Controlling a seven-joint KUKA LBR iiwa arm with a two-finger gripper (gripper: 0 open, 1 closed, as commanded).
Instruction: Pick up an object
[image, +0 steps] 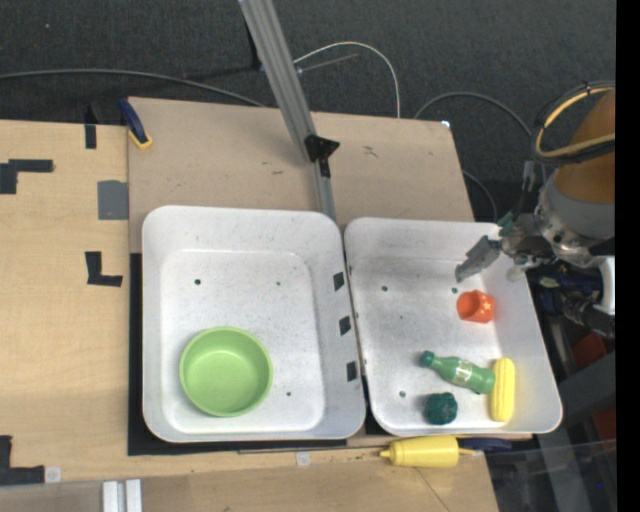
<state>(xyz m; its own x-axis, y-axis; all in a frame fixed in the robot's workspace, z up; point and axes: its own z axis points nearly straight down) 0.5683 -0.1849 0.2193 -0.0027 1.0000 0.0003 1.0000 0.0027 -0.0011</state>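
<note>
From my screen both white bins (250, 240) look like smooth plastic, slightly speckled, with a soft sheen. The green bowl (226, 371) is matt plastic. The table (60, 290) reads as pale wood grain, with a plainer brown board (400, 165) at the far side. The green bottle (460, 372) and yellow bottle (424, 452) look glossy. The slanted pole (285, 80) looks like brushed metal.

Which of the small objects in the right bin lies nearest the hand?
The orange object, just below the hand. The green bottle, yellow object and dark green object lie farther toward the bin's front.
</note>
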